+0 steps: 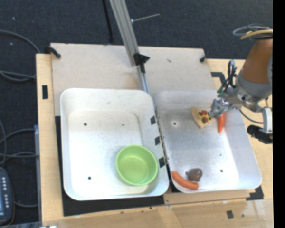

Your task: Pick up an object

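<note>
Pincer point(217, 109) low in right bin point(237, 175), beside pizza slice point(200, 117) and carrot point(221, 122) | its state we cannot tell | step: we judge reaching | next: we need closing, lifting.

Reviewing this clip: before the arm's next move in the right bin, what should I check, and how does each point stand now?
1. Gripper over the right bin: ok.
2. Target near it: pizza slice and carrot lie close below: ok.
3. Anything between the fingers: cannot tell.
4. Sausage and brown lump away from the gripper, at the near rim: ok.
5. Green bowl in the left bin, out of the way: ok.
</note>
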Motion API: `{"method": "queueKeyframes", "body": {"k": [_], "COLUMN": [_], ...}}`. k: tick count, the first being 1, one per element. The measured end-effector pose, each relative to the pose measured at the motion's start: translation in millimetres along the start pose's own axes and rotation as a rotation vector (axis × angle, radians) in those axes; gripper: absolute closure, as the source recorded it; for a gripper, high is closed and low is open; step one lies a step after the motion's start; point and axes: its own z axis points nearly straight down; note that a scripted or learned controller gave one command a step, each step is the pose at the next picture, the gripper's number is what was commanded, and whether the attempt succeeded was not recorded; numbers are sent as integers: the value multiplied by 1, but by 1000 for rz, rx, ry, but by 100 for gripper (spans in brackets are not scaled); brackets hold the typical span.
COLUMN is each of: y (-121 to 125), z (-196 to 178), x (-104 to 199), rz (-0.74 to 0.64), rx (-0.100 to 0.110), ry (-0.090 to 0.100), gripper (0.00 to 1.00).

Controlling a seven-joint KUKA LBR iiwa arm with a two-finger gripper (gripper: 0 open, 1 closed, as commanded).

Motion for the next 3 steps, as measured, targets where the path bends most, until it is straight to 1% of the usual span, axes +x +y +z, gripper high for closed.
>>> {"method": "queueKeyframes", "body": {"k": [1,2,3], "y": [3,5,6], "z": [-48,-74,-84], "x": [7,6,64], "rz": [-2,-2,-4], "rx": [-1,2,4], "ry": [-1,0,2], "gripper": [100,100,100]}}
